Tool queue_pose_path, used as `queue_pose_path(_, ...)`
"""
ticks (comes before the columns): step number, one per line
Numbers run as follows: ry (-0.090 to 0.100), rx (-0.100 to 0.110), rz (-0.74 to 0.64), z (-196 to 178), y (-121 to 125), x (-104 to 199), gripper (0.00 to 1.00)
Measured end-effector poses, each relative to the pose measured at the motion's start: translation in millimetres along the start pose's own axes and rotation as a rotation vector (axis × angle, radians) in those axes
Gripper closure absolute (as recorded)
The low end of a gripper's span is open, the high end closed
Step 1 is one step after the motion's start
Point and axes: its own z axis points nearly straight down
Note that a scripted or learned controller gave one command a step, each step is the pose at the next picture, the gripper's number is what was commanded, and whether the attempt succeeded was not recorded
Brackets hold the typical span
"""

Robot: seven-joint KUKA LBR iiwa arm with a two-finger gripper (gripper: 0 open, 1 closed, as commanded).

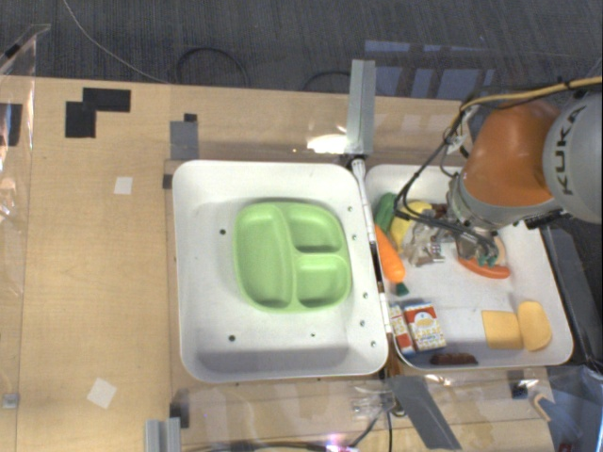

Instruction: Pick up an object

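My gripper (441,243) hangs low over the upper middle of the right bin (556,281), under the orange wrist band. Just left of it lie an orange carrot (390,258), a green vegetable (384,209) and a yellow item (403,224) partly hidden by the gripper. A red, flat piece (485,270) pokes out from under the gripper's right side. At the bin's front sit a small red and white box (423,327), two yellow bread-like pieces (516,328) and a dark brown item (454,357).
The left bin (203,252) holds a green divided plate (291,256). A metal post (361,106) stands behind the wall between the bins. Black cables run from the arm over the right bin's back edge.
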Motion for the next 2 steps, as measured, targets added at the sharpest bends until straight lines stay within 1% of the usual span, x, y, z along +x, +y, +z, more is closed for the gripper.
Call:
queue_pose_path(1, 0.009, -0.001, -0.059, -146.8, 5.2, -66.4, 1.0)
queue_pose_path(2, 0.018, 0.003, 0.135, -183.1, -96.9, -86.9, 1.0)
